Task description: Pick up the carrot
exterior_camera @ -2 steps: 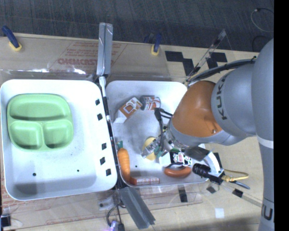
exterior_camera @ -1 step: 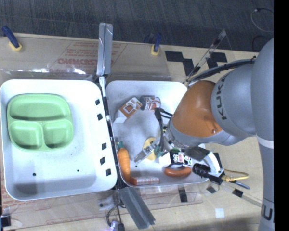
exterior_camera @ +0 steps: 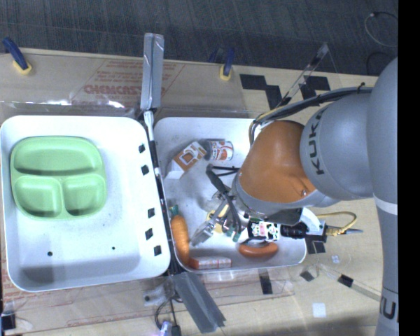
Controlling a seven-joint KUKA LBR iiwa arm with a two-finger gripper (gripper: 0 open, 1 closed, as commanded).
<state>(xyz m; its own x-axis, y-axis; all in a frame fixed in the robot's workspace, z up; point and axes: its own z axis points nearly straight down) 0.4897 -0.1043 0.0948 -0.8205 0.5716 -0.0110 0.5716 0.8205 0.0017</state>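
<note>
Lying apparently beside pincer: carrot

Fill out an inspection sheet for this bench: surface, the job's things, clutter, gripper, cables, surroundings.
Surface: two white bins side by side, the left bin and the right bin, on a board-covered bench.
Job's things: carrot lies near the right bin's left wall, long axis running toward its front edge, nothing gripping it.
Clutter: green divided tray in the left bin; in the right bin a small carton, a can on its side, a sausage and a pale stick-shaped item by the front wall.
Gripper: gripper low in the right bin, right of the carrot; finger state unclear.
Cables: yellow cable at the arm's right.
Surroundings: blue clamps on the bench's far edge; dark floor beyond.
</note>
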